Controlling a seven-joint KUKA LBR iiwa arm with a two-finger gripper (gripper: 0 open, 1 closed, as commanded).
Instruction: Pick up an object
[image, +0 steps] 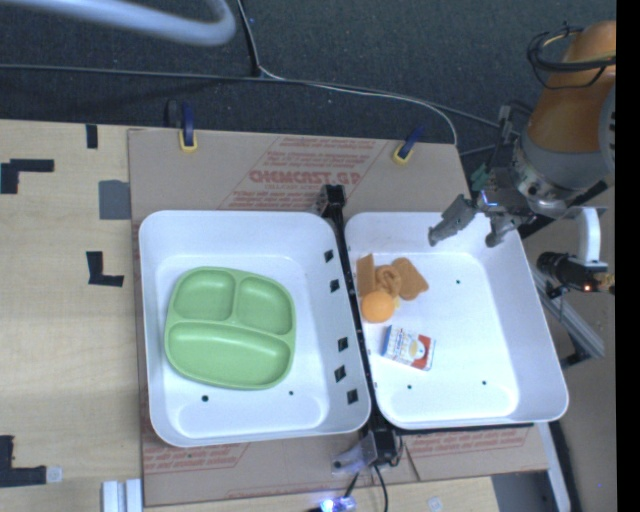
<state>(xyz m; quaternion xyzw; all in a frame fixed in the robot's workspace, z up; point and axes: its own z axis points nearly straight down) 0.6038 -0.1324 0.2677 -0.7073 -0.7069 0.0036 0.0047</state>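
In the left white bin (160, 240) lies a light green plastic plate with three compartments (231, 327), near the middle, and nothing is in its compartments. In the right white bin (520, 330), close to its left wall, I see three things together: a tan crumpled soft piece (392, 277), an orange ball (377, 306) touching its lower side, and just below them a small white carton with red print (408, 348), lying flat and slightly turned. My gripper (468, 228) hangs over the far right corner of this bin; my two fingers are spread apart and hold nothing. The ball lies to the left and nearer the front from my fingers.
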